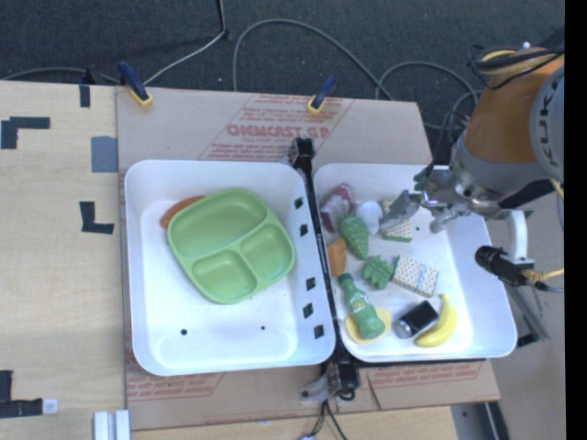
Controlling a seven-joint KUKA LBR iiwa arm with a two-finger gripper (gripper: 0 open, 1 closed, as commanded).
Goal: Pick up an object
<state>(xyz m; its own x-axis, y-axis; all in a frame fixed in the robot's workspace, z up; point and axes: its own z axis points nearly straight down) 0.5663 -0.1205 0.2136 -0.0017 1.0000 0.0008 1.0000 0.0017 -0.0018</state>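
the arm (514, 126) hangs over the right bin (477, 337), gripper (404, 211) low above a small wedge (398, 231); whether the jaws are spread i cannot tell. likely the approach step: next, descend and close. counts: two bins, one tray (229, 244), one bottle (361, 312), one banana (438, 326).

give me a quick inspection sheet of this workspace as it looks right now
surface: cardboard sheet on the bench, two white bins side by side, left bin and right bin
job's things: right bin holds a banana, green bottle, black block, patterned box and other small toys
clutter: green divided plate in left bin, orange piece under its edge
grippers: gripper low over right bin, finger state unclear
cables: loose cables behind the bins
surroundings: two clamps on the cardboard's back edge
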